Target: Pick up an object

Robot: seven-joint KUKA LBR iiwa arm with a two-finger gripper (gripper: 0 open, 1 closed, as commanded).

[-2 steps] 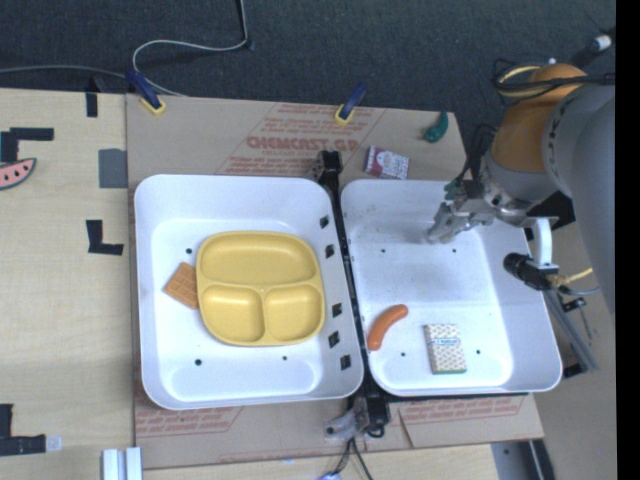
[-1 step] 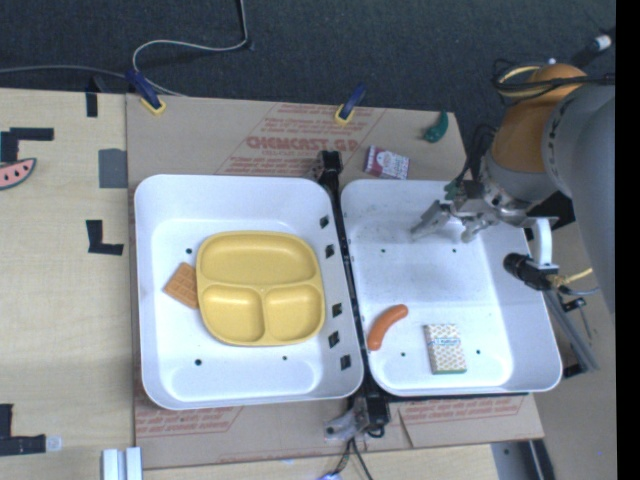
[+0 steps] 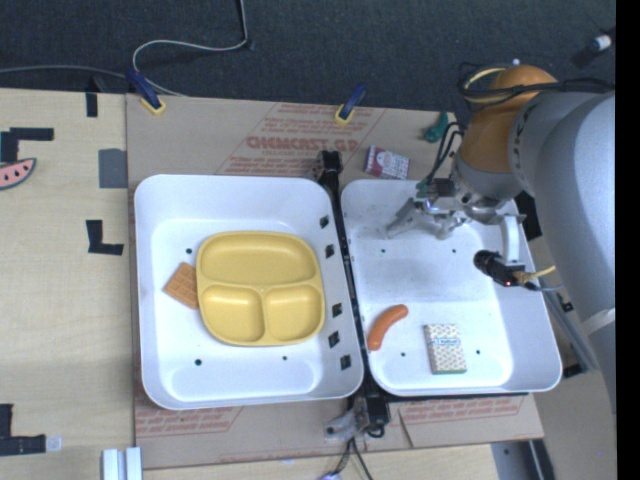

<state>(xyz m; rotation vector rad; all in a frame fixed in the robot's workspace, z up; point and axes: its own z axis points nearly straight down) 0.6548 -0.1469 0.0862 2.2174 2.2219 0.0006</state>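
Observation:
In the right bin (image 3: 520,368) lie an orange sausage-shaped toy (image 3: 387,326) near the front left and a small pale box with a blue print (image 3: 445,348) just to its right. My gripper (image 3: 432,218) hangs over the far part of this bin, well behind both objects, and nothing shows in it. The grey arm with its orange band (image 3: 497,138) comes in from the right. The left bin (image 3: 160,368) holds a yellow divided plate (image 3: 262,286), with a brown waffle-like square (image 3: 182,286) tucked under its left edge.
A small red and white packet (image 3: 385,162) lies on the cardboard behind the right bin. Black clips (image 3: 335,258) run along the seam between the bins. A black cable fitting (image 3: 497,266) hangs off the arm over the right bin's right side.

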